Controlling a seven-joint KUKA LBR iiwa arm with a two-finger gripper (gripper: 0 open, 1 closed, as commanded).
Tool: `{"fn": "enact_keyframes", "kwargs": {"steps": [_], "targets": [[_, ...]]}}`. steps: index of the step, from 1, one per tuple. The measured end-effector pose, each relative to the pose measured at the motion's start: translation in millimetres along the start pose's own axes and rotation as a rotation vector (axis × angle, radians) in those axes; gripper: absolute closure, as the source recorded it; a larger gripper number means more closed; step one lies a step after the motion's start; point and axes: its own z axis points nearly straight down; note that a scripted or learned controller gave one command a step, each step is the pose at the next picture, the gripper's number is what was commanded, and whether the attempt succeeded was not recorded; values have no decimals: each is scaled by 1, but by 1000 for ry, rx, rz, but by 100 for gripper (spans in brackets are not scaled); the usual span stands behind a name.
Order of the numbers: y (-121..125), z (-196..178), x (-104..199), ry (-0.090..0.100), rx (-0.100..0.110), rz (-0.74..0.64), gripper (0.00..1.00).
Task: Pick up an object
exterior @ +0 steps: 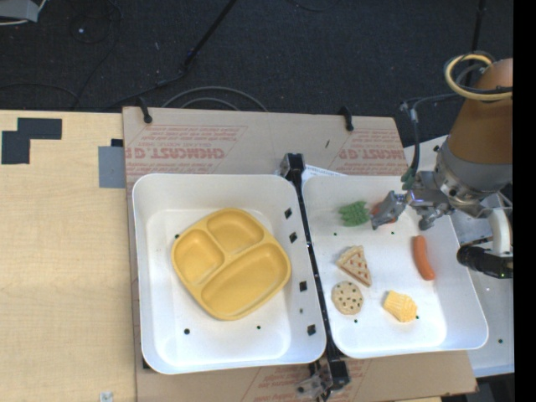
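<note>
Nearest the camera, at the lower edge of the surface, sit the front rims of the two white bins. The left bin holds a yellow divided plate, three compartments, lying flat and turned at a slant near the bin's middle. The right bin holds the food toys I could pick from. Toward its front are a round cookie and, to its right, a yellow corn piece, the two apart from each other. Just above the cookie lies a wedge like a pizza slice, close to it but whether they touch I cannot tell. An orange carrot lies lengthwise near the bin's right side. A green leafy piece rests toward the back of the bin.

My end effector hangs over the back part of the right bin, between the green piece and the carrot, with my arm coming in from the right. Its two fingers stand spread apart, with nothing between them. The left finger is just beside the green piece; contact I cannot make out.

Brown cardboard lies under both bins, and dark cables run across the floor behind.
</note>
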Motion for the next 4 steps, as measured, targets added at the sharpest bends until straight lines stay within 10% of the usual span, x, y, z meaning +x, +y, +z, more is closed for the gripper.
{"fn": "enact_keyframes", "kwargs": {"steps": [1, 4], "targets": [[2, -7, 0, -2, -14, -2, 0], [-1, 140, -2, 1, -17, -1, 0]]}}
